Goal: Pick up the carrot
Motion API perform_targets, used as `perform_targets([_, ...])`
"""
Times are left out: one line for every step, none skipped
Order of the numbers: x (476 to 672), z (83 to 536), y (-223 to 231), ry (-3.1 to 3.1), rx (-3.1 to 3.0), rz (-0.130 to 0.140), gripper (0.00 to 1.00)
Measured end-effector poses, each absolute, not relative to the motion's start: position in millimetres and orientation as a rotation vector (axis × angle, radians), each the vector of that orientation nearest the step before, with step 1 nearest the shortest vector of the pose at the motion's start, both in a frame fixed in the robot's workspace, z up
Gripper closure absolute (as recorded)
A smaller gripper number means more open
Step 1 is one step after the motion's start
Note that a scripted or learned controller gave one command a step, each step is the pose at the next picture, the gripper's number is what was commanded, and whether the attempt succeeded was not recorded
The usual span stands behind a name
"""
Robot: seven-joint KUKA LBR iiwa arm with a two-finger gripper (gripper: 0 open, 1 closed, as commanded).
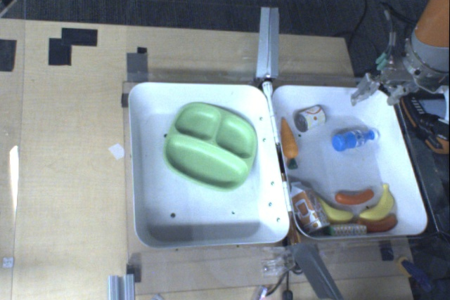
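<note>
- Lying lengthwise against the left wall of the right bin (416, 172), the carrot (288, 140) has its green stem end pointing toward the near side; the wall probably stopped it from rolling further.
- The gripper (367, 89) hangs at the bin's far right corner, above the rim, with nothing between its fingers.
- The fingers look spread a little, though they are small and blurred, so this is a judgement rather than a firm reading.
- The carrot lies well apart from the fingers, on the opposite side of the bin, left of them and nearer the camera.
- Between carrot and gripper sit a small can (310, 117), near the carrot at the far side, and a blue bottle (354, 138) at mid-bin.
- Bananas (365, 209), a sausage (355, 197) and a wrapped packet (306, 207) crowd the bin's near edge, clear of the carrot.
- Left of the bin, a second bin (140, 172) holds a green tray (209, 144).
- Assessment: the pick has not begun; closeness to the wall leaves little room for a finger on that side, so a grip along the wall looks safer.
</note>
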State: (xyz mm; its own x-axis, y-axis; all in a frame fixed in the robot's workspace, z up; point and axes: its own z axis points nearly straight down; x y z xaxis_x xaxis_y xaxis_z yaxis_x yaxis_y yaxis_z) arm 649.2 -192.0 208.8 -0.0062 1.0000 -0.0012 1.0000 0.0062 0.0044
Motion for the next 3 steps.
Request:
perform_targets([623.2, 88, -171, 1.995, 2.418, 0.008, 0.0])
perform_targets([626.4, 101, -169, 1.998, 2.408, 0.018, 1.0])
perform_targets([626.4, 101, -169, 1.999, 2.408, 0.018, 0.0])
